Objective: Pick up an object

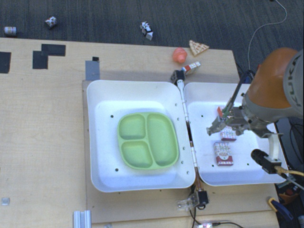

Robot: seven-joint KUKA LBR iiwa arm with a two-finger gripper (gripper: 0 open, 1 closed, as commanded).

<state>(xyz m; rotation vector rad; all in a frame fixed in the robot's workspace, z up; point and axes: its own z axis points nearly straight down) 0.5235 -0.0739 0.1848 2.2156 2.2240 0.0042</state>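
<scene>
The arm enters from the right and reaches over the right bin. The gripper hangs low above this bin's floor, near its middle. Whether it is wide, narrow or holding anything cannot be told: the linkage is small and dark against the white floor.

Objects relative to the gripper:

- A small red-and-white packet lies just below and to the right of the gripper, close to it. Contact between the two cannot be told.
- A second, larger red-and-white packet lies farther below, flat on the bin floor, apart from the gripper.
- A small red piece shows just above the gripper, beside a thin rod.
- The left bin sits well to the left. It holds a green divided plate with three compartments.
- The bench bears an orange ball and a red-tipped marker, both up and to the left, beyond the bins.
- A wedge-shaped piece lies on the dark floor, farther up.
</scene>
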